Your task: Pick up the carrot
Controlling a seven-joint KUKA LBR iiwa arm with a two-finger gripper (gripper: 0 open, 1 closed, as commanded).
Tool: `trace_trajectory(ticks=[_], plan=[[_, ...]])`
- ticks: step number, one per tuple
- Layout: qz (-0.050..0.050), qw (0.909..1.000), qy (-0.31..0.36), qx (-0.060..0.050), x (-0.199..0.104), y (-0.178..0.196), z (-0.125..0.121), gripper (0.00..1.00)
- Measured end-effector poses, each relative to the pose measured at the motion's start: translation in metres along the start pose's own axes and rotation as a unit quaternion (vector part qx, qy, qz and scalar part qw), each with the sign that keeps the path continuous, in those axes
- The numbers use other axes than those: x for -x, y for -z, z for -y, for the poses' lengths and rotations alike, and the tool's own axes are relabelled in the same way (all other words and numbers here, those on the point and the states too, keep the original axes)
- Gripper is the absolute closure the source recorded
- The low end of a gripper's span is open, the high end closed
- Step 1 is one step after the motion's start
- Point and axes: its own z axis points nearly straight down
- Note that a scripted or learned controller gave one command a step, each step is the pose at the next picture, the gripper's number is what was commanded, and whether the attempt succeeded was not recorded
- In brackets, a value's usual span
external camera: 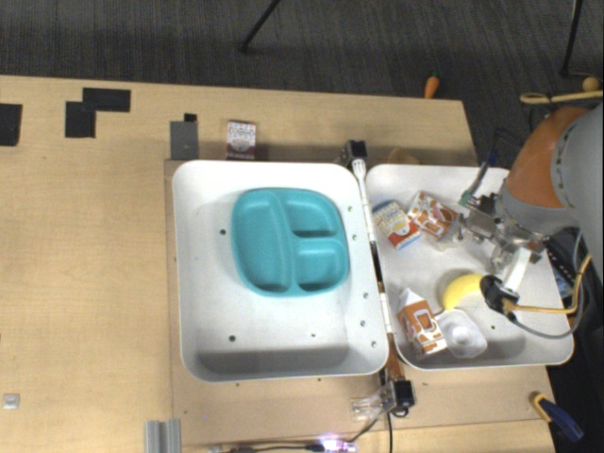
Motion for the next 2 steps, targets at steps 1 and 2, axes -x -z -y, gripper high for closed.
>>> trace_trajectory(ticks=[1,2], plan=[[0.0,1.0,0.0,0.0,0.0,0.0,0.0,0.0],[0.0,1.0,0.0,0.0,0.0,0.0,0.0,0.0]])
